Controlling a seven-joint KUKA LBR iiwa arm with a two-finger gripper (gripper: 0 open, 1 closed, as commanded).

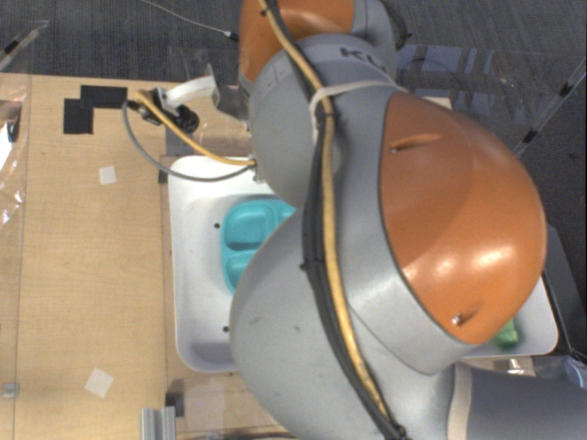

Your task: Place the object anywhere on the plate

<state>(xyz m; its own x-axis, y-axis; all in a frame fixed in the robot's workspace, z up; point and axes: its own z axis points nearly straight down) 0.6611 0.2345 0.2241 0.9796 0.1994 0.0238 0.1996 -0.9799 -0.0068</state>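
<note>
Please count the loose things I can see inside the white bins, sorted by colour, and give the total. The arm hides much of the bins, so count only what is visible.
Turquoise: 1, the divided plate, partly hidden by the arm.
Green: 1, a small object at the arm's lower right edge.
Total visible: 2. The arm covers most of the bin, so more may lie hidden.

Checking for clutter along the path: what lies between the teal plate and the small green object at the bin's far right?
In the camera view, the arm covers the whole stretch between the teal plate and the green object; the bin floor there is hidden.
</note>
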